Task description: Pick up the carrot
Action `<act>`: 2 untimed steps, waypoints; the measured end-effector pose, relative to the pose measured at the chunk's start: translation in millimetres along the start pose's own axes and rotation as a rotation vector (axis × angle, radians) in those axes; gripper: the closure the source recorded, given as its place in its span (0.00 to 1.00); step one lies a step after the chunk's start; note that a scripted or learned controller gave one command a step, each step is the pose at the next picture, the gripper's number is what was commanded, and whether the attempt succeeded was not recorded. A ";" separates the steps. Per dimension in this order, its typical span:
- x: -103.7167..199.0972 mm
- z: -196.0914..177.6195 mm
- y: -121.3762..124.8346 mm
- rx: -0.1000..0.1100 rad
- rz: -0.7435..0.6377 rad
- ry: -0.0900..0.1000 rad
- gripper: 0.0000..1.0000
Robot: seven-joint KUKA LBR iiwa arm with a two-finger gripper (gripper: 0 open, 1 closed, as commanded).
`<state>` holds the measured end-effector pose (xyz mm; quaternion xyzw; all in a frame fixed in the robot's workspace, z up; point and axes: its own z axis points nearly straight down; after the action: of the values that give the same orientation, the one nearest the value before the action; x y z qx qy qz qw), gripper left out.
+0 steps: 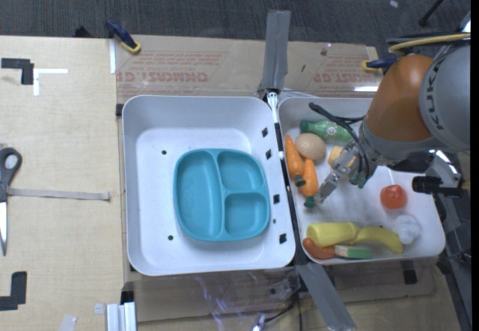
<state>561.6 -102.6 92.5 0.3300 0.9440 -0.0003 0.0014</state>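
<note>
Two orange carrot-shaped pieces lie along the left wall of the right bin. The longer carrot rests against the wall, and a shorter one sits just below and to its right. My gripper reaches down into this bin from the right, slanting towards the lower left. Its tip is right beside the shorter carrot's lower end, by the bin floor. Nothing can be seen held in it. The grey arm with its orange band covers the bin's upper right part.
The right bin also holds a beige egg-like ball, a green vegetable, a red tomato, a yellow banana, a white ball and a red-orange piece. The left bin holds a teal divided plate.
</note>
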 end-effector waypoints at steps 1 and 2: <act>-22.7 -0.2 29.7 0.000 0.123 0.000 0.00; -44.6 -0.3 36.8 0.001 0.456 0.000 0.00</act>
<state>619.4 -101.6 92.9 0.5346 0.8451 -0.0005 0.0013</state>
